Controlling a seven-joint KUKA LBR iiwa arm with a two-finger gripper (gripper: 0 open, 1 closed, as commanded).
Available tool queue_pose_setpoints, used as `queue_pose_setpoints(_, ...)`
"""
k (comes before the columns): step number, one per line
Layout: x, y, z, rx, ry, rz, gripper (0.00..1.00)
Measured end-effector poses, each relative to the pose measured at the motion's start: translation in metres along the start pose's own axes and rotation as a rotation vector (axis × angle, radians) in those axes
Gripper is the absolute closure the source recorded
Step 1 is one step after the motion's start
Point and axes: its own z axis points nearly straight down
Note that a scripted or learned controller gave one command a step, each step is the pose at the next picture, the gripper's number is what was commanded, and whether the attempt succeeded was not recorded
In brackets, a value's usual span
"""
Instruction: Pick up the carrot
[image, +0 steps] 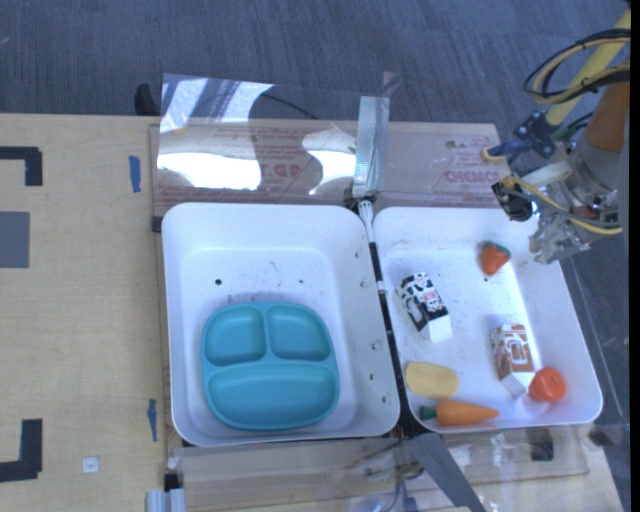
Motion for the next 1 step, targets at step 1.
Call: queue_pose_setpoints(1,0.0501,-0.0672,-0.0023,-0.001,0.007,-0.011,1.0)
